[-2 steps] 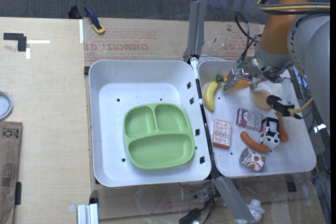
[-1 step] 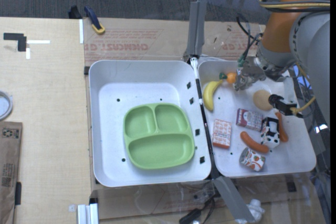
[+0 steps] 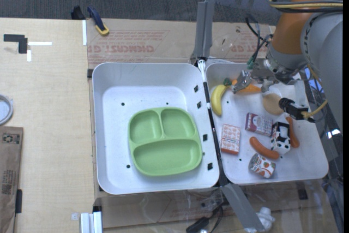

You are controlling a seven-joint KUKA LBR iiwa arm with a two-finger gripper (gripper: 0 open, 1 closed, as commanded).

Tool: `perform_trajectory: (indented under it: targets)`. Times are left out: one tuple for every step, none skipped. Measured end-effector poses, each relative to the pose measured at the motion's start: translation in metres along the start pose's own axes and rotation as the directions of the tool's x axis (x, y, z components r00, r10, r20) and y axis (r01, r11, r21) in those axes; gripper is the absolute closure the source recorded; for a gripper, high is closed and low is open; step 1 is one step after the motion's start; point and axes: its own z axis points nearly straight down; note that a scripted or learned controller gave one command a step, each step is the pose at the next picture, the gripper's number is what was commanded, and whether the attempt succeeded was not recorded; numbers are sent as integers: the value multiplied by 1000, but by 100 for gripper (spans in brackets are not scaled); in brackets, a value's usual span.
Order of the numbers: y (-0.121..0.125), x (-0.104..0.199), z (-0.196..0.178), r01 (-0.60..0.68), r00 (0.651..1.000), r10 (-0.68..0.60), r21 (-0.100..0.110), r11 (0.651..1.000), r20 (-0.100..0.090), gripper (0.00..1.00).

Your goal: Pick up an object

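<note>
My gripper (image 3: 246, 82) hangs low over the back left part of the right bin (image 3: 319, 167), under the orange band of the arm. Directly beneath it lies an orange carrot-like piece (image 3: 251, 90), and I cannot tell whether the two touch. To the gripper's left, by the bin wall, lies a yellow banana (image 3: 218, 100). Just right of the carrot piece rests a tan rounded object (image 3: 271, 102). Nothing is visibly held.
The right bin also holds a maroon carton (image 3: 258, 124), a red-and-white box (image 3: 230, 138), a sausage (image 3: 263, 147), a black-and-white cow toy (image 3: 281, 137) and a small can (image 3: 262, 166). In the left bin (image 3: 98, 117) sits a green divided plate (image 3: 163, 142).
</note>
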Motion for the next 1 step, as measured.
perform_trajectory:
  targets:
    - [0, -1, -9, -1, 1000, 1, 2, 1000, 0, 100]
